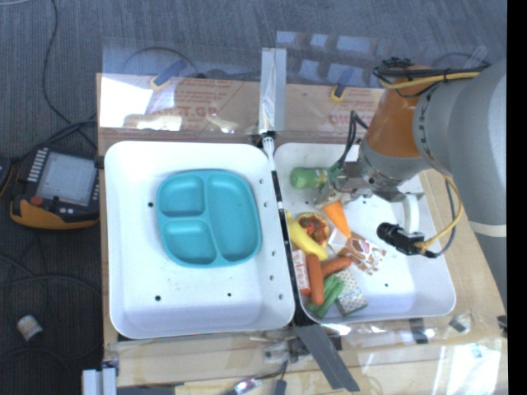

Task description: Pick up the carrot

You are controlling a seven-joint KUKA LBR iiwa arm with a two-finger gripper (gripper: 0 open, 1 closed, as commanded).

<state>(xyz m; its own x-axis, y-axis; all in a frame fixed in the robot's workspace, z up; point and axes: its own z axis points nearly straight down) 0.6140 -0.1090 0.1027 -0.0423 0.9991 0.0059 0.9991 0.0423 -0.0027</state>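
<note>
My gripper (339, 189) hung right of center above the carrot (337, 218) in the right bin (428, 290); whether my jaws stood apart, I couldn't tell.

Carrot (337, 217) crowded by banana (301, 238)

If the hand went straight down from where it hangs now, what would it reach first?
Probably the orange carrot piece lying just below the hand in the right bin, though depth is hard to judge from this slanted view; the green item sits beside it.

arm (428, 130) over right bin (412, 290); carrot (337, 218) among toy food.
</note>
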